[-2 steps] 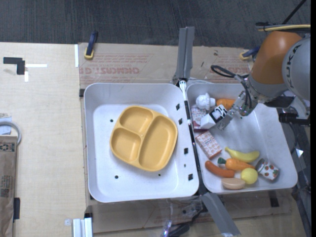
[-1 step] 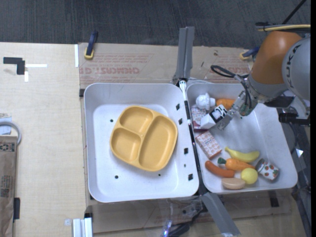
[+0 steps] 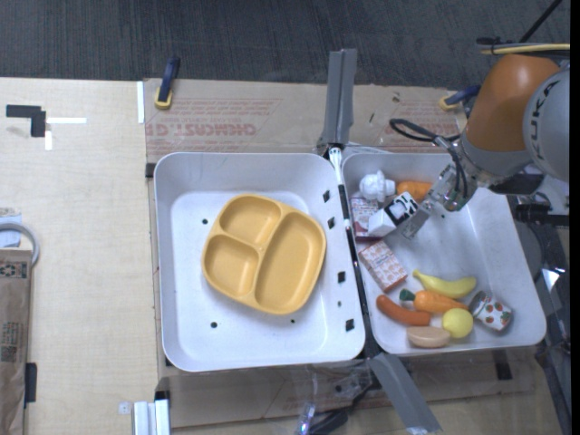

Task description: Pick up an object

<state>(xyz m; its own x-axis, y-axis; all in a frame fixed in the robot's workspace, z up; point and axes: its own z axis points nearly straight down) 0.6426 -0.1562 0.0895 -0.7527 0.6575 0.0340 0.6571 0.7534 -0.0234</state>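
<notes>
My gripper (image 3: 414,217) is low over the back left part of the right bin (image 3: 507,243), reaching in from the orange-banded wrist (image 3: 503,107). A small black-and-white carton (image 3: 400,210) lies right against its tip, touching it on the left. Just behind are a white toy (image 3: 376,187) and an orange piece (image 3: 415,189). A red-and-white packet (image 3: 362,216) and a pink patterned box (image 3: 382,265) lie at the bin's left side. Near the front lie a banana (image 3: 444,285), a carrot (image 3: 437,302), a red sausage (image 3: 401,310), a lemon (image 3: 459,323), a tan bun (image 3: 428,336) and a strawberry-print can (image 3: 491,313).
The left bin (image 3: 181,324) holds a yellow divided plate (image 3: 265,254). A grey divider rail (image 3: 341,98) runs between the bins at the back. A yellow-and-blue clamp (image 3: 166,83) sits on the bench behind the left bin.
</notes>
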